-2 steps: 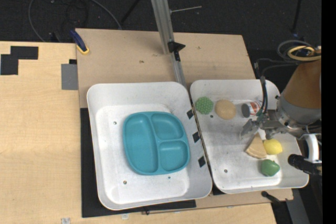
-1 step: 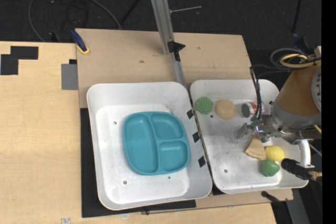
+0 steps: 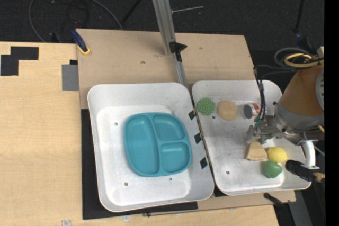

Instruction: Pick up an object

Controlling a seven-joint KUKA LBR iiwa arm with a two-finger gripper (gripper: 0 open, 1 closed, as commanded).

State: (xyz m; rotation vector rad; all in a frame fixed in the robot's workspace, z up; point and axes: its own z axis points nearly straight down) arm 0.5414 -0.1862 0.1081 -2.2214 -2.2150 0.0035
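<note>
Seen from the camera view, the gripper (image 3: 259, 134) hangs low over the right bin (image 3: 233, 177), at the centre-right of the frame, with the grey arm and its orange band (image 3: 302, 93) reaching in from the right edge. How wide it stands cannot be told, since wrist and cables blur the tip.

Just below the gripper, and seemingly touching it, lies a tan wedge-shaped block (image 3: 256, 153). It looks matte and flat-faced, with its long axis running roughly left to right and tilted slightly. This is judged the likeliest target, so the coming move would be a short, near-straight descent.

Crowding the block on its right is a yellow rounded piece (image 3: 277, 154), smooth and lemon-like. A green rounded piece (image 3: 272, 169) sits just below that. Both could be nudged by a wide approach.

Toward the upper part of the same bin, well apart from the tip, sit three more things:
- a green bumpy ball (image 3: 206, 107)
- a pale beige smooth round (image 3: 228, 110)
- a small can-like cylinder (image 3: 251, 110) lying on its side, nearest the arm's cables

In the left bin (image 3: 106, 114) rests a teal plastic tray (image 3: 157, 143) with three compartments, glossy and shallow, far from the tool.
</note>
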